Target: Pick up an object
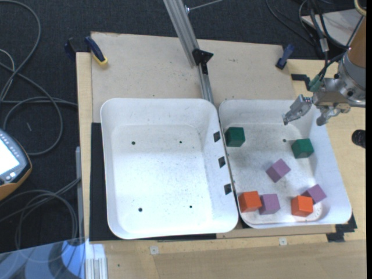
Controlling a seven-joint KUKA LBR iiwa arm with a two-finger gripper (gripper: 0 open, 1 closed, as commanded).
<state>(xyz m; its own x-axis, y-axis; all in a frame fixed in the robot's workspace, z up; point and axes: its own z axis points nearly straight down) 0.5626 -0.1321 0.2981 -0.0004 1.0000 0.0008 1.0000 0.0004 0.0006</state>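
Note:
The right bin (273, 221) holds several small cubes. Two are green: one green cube (235, 136) near the bin's left wall and another green cube (303, 148) toward the right. A purple cube (278, 170) lies mid-bin, with two more purple cubes (269, 203) (316, 193) near the front. Two orange cubes (250, 201) (301, 205) sit at the front. My gripper (308, 112) hangs above the bin's back right part, open, with nothing between its fingers. It is up and slightly behind the right green cube.
The left bin (116, 156) stands beside the right one, split by a wall with black clips. A metal rail (183, 28) slants in from the top. Blue clamps (96, 50) (284, 56) hold the board's back corners. Cables lie on the floor around.

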